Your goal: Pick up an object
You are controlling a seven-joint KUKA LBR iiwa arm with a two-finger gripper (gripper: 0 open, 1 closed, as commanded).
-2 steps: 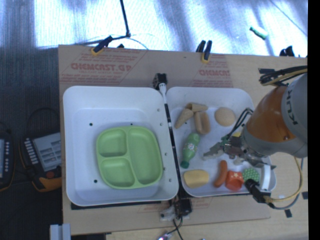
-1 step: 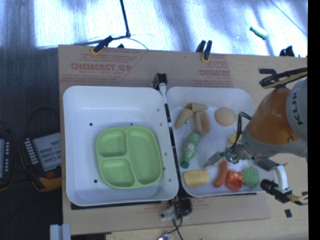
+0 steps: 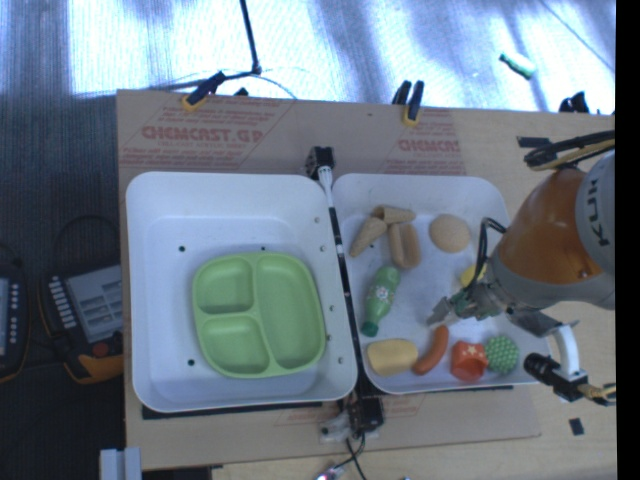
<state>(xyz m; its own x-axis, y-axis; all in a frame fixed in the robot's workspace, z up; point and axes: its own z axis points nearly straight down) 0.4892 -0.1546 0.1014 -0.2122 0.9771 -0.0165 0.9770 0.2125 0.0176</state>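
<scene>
The hand [image 3: 447, 311] is seen low in the right bin [image 3: 487, 196], w/ fingers apart & nothing gripped. A sausage [image 3: 431, 349] lies just below it, a green bottle [image 3: 380, 299] to its left, a tomato [image 3: 467, 360] nearby.

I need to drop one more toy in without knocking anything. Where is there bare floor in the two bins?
Left bin: bare white strips all round the green tray, widest along the far and left walls. Right bin: a patch between the green bottle, the round bun and the gripper. Its near edge is crowded: yellow piece, sausage, tomato, green ball.
</scene>
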